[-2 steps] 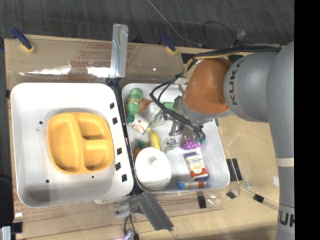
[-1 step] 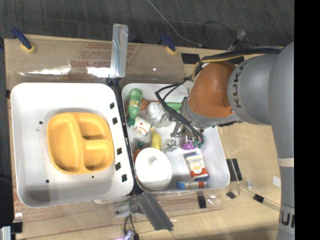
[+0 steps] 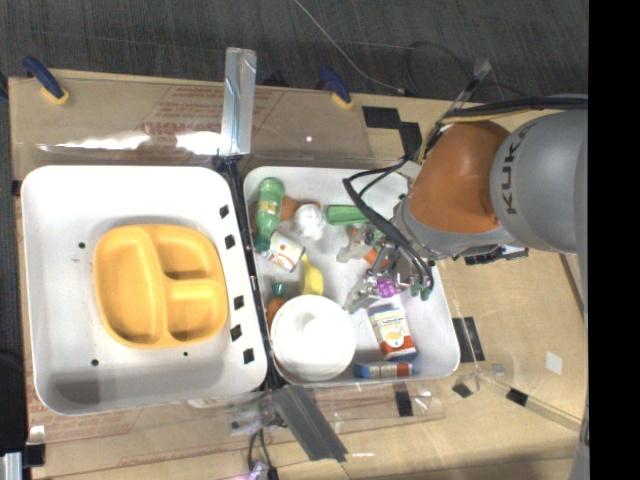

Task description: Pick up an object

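Cardboard-brown bench (image 3: 520,368) under me, two white bins on it. Right bin (image 3: 440,328) is crowded: I see a small bottle (image 3: 390,326) with an orange base near its right wall, a white bowl (image 3: 313,338) in its near corner, a green bottle (image 3: 267,211) by its far-left corner. My gripper (image 3: 385,268) hangs just above the small bottle; I cannot tell its spread. Left bin (image 3: 60,198) holds a yellow tray (image 3: 160,284).

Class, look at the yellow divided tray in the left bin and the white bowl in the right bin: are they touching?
Apart. The camera view shows the yellow divided tray in the left bin and the white bowl in the right bin, with both bins' walls between them.
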Tool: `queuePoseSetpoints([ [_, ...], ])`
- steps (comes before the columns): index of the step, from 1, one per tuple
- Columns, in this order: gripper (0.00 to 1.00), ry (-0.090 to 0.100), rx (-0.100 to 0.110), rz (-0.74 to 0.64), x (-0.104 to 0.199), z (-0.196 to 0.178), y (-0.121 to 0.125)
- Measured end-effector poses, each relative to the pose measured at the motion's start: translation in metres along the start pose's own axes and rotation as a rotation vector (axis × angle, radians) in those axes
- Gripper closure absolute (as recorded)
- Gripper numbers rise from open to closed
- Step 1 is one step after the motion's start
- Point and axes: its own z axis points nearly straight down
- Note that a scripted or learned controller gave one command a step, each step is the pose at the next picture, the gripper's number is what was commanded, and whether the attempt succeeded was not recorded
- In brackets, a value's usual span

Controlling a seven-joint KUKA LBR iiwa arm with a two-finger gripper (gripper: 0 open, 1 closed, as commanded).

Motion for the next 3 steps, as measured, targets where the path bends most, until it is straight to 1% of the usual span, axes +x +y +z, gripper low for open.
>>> queuePoseSetpoints([
  [1, 0.0, 0.013, -0.004, 0.103, -0.045, 0.029, -0.004],
  [2, 1.0, 0.009, -0.004, 0.095, -0.047, 0.018, -0.002],
  [3, 1.0, 0.006, -0.004, 0.208, -0.091, -0.066, 0.016],
])
